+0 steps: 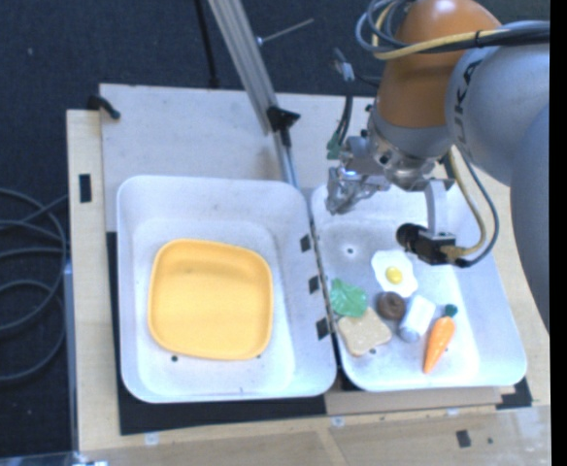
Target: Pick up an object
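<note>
The right bin (487, 352) holds a cluster of toy foods near its front: a fried egg (394, 273), a green leafy piece (348, 299), a brown donut (391, 306), a toast slice (364, 334), a white cylinder (416, 316) and an orange carrot (439, 343). My gripper (343, 194) hangs over the bin's far left corner, well behind the foods, with nothing seen between its fingers. The wrist blocks a clear look at the fingertips.
The left bin (133, 212) carries a yellow square plate (211, 297). A slanted metal pole (250, 66) rises behind the bins. A black cable (429, 243) loops from the wrist over the right bin. Dark floor with cables lies to the left.
</note>
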`<state>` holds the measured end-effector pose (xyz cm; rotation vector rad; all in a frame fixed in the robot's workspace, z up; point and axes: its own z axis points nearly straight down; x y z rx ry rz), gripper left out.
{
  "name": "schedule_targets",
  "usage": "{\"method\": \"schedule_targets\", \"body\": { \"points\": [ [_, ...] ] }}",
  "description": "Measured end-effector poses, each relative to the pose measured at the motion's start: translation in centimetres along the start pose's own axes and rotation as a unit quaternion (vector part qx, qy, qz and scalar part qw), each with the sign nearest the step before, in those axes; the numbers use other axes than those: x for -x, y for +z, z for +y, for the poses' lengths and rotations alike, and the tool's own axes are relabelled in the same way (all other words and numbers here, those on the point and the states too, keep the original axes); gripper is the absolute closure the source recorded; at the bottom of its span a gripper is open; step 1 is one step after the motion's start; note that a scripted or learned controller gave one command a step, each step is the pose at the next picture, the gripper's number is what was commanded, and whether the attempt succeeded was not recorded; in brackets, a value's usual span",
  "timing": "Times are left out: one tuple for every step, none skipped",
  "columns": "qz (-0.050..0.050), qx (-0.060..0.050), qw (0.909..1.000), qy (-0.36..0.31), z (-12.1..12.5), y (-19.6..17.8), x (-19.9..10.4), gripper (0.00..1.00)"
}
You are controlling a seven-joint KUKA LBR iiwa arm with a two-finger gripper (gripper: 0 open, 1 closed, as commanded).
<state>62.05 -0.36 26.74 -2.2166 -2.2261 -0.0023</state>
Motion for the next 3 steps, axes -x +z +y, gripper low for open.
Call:
{"method": "schedule_targets", "body": {
  "points": [
    [-0.001,-0.001,1.0,0.001,0.8,1.6,-4.3,1.0],
    [-0.001,-0.001,1.0,0.001,1.4,3.1,-9.3,1.0],
    [-0.001,0.0,1.0,0.002,1.5,3.0,-9.1,0.0]
  ]
}}
